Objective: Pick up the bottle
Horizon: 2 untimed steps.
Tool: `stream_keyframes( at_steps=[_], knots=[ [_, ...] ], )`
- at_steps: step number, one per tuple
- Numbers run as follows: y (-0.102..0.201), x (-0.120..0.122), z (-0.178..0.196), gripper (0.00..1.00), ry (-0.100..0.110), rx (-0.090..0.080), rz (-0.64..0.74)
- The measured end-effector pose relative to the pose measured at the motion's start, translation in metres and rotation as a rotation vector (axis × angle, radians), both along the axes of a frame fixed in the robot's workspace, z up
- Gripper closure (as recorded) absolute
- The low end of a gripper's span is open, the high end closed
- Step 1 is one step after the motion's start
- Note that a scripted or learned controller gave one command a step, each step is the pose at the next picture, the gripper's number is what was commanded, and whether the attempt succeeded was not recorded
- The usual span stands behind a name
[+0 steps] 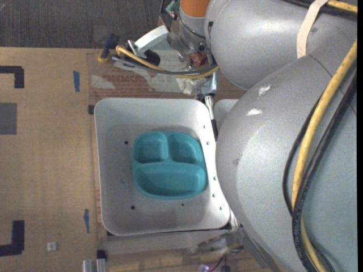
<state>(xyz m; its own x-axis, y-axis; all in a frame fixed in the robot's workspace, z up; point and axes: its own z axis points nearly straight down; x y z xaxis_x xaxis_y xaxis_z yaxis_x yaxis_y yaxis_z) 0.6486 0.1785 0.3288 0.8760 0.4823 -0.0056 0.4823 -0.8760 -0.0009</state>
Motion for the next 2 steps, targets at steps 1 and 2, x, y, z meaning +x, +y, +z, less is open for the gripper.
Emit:
stream_keyframes(
  at_steps=[1,2],
  knots=[
    [0.031,-0.041,0.018,1.0,0.001,-0.001,-0.07],
    [0.044,-0.094,-0.058,1.0,0.002,-0.003,-0.082]
  ],
)
